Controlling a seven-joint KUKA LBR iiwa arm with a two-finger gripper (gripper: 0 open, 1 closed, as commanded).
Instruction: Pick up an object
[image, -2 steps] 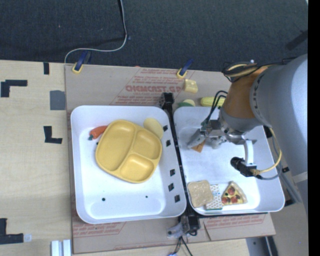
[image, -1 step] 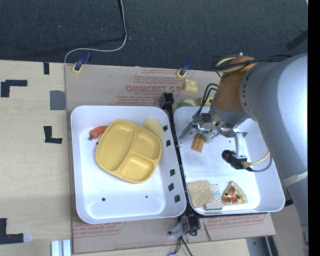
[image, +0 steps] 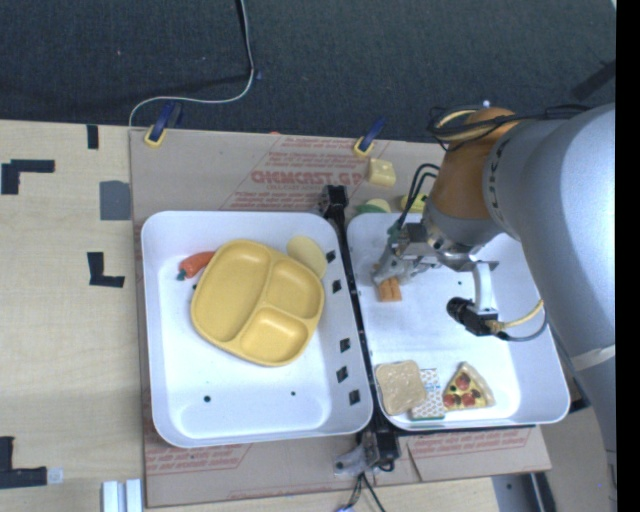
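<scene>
My gripper (image: 392, 268) reaches down into the right bin (image: 520, 330) near its upper left part. A small orange block (image: 388, 290) lies on the bin floor right below the fingertips, touching or nearly touching them. Whether the block sits between the fingers I cannot make out. At the bin's front lie a tan toast slice (image: 400, 385), a small patterned piece (image: 430, 395) and a pizza slice toy (image: 467, 387).
The left bin (image: 175, 400) holds a yellow divided plate (image: 258, 301), a pale yellow piece (image: 307, 252) at its upper right and an orange carrot toy (image: 197, 263) at its upper left. A yellow block (image: 381, 173) and a greenish object (image: 374, 207) sit behind the right bin.
</scene>
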